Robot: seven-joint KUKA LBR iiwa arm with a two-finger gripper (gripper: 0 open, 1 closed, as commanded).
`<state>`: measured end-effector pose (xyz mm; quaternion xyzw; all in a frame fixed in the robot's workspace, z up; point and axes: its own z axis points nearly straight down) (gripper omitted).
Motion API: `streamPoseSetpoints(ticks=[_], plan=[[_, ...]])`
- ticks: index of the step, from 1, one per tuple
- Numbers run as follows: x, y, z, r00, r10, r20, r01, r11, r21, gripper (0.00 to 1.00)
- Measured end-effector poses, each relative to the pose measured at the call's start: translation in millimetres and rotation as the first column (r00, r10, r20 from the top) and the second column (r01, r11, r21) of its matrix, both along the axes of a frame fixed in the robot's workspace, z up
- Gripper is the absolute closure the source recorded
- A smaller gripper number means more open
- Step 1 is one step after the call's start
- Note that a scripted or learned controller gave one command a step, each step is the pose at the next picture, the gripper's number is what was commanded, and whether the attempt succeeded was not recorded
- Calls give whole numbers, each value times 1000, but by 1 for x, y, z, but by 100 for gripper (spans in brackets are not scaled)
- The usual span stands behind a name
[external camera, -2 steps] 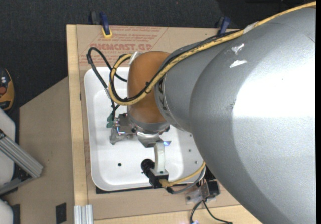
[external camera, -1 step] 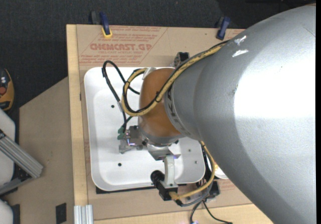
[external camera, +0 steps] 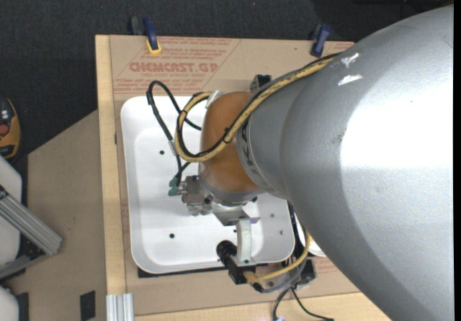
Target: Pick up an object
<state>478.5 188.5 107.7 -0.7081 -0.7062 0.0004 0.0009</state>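
**A:** What is there to pick up?

**B:** 1 small green thing [external camera: 173, 186], mostly hidden, so I can't make out its shape.

**A:** And the arm?

**B:** The arm [external camera: 360, 154] points down over the white bin [external camera: 144, 168], orange band [external camera: 223, 147] uppermost and gripper [external camera: 193, 197] low.

**A:** Open or closed?

**B:** I can't tell because the wrist covers it. The green thing sits just beside the gripper, toward the view's left. I can't tell whether they touch.
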Motion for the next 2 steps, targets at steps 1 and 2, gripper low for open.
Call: streamPoseSetpoints(ticks=[1, 2], plan=[[1, 38, 43, 1000, 7, 5, -7, 1000, 2, 100], [2, 37, 238, 1000, 5, 18, -6, 1000, 8, 100]])
